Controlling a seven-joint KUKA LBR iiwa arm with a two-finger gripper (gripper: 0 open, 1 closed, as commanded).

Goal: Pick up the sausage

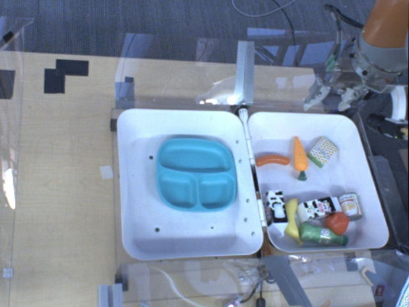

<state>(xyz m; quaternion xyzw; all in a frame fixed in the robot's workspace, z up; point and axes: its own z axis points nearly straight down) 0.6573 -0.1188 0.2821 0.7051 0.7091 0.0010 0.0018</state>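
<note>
The gripper (333,96) (fingers spread apart) is hovering above the right bin's (364,155) far rim, while the sausage (272,160) is lying beside the carrot (299,157).

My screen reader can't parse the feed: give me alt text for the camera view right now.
The sausage lies in the right bin near its left wall, beside a carrot; the gripper hovers above that bin's far right corner. Other toy foods crowd the bin's near edge, and the left bin holds a blue divided tray.
</note>
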